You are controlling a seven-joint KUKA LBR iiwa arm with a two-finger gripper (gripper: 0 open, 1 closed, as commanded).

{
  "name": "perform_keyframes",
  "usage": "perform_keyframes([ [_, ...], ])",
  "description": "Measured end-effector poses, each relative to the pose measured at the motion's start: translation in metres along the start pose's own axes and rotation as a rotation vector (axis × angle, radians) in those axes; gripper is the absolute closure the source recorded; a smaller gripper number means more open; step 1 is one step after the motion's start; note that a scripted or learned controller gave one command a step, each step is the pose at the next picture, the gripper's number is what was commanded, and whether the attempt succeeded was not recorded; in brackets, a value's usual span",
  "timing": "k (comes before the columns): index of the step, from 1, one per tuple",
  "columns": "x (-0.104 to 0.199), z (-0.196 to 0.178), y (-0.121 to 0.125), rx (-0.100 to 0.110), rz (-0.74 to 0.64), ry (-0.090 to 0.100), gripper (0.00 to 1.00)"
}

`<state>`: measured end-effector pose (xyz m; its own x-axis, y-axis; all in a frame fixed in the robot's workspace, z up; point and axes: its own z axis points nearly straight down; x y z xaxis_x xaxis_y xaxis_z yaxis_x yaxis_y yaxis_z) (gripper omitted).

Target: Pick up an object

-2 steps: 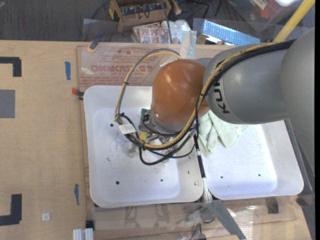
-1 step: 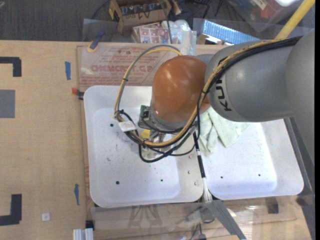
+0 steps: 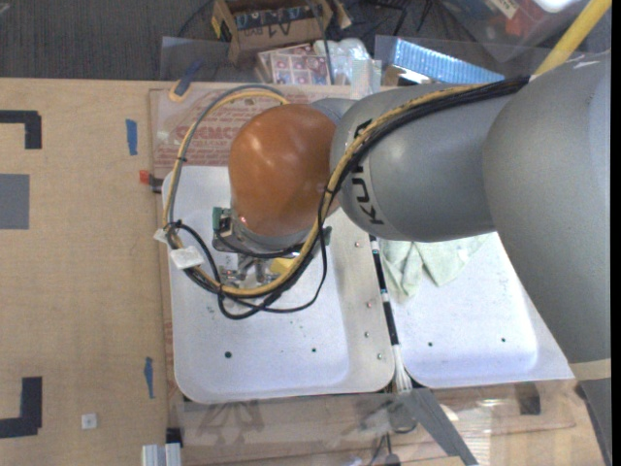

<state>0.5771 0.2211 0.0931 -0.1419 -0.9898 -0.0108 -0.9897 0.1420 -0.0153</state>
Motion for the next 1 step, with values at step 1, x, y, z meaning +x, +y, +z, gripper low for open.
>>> perform_keyframes([
  [1,0.0204,-0.0724,-0.0502,-0.011,-0.327,0.001,1.0],
])
